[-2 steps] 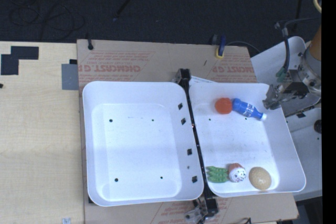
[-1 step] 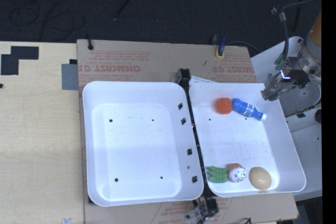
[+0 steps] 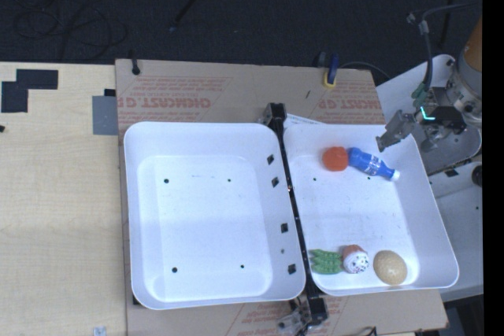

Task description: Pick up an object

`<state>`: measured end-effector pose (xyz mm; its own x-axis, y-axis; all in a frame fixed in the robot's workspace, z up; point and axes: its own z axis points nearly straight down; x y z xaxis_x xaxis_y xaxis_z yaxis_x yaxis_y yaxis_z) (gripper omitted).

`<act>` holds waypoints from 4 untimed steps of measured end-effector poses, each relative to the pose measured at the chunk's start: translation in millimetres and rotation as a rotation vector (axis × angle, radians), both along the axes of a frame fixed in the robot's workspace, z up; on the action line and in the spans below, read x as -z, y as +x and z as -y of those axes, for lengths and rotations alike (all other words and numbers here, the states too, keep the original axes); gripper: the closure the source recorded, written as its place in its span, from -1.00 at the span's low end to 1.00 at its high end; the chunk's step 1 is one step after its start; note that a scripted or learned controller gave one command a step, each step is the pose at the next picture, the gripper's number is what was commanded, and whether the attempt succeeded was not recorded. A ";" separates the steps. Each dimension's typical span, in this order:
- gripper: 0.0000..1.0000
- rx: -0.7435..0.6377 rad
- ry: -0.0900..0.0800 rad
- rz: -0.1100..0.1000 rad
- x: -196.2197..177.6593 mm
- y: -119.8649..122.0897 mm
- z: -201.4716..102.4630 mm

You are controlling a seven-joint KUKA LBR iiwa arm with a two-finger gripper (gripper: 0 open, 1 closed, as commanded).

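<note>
Dark floor with cables, cardboard-topped bench (image 3: pixel 236 90), 2 white bins (image 3: pixel 142 208), pincer (image 3: pixel 405 130) state perhaps unreadable

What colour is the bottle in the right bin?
Blue, with a white cap; the bottle shows in the camera view.

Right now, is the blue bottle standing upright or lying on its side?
On its side. The blue bottle lies flat on the right bin's floor, its pale cap end pointing right, beside the orange ball.

view: single fixed overhead camera | angle: slanted downward | range: moderate (both bins fit whole) | centre frame: two shallow white plastic bins (image 3: pixel 201 139) on brown cardboard sheet (image 3: pixel 236 90)
</note>
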<state>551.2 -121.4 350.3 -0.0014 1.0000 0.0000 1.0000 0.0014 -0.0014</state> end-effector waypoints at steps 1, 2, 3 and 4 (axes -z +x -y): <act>1.00 -0.003 0.000 -0.002 -9.2 0.3 0.1; 1.00 -0.003 0.000 0.003 -48.0 -7.2 -39.8; 1.00 -0.001 0.000 -0.001 -63.1 -6.8 -47.4; 1.00 -0.004 0.002 -0.011 93.7 19.3 -75.2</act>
<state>570.6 -46.2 256.5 -0.0053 1.0000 0.0016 0.9999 0.0053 -0.0120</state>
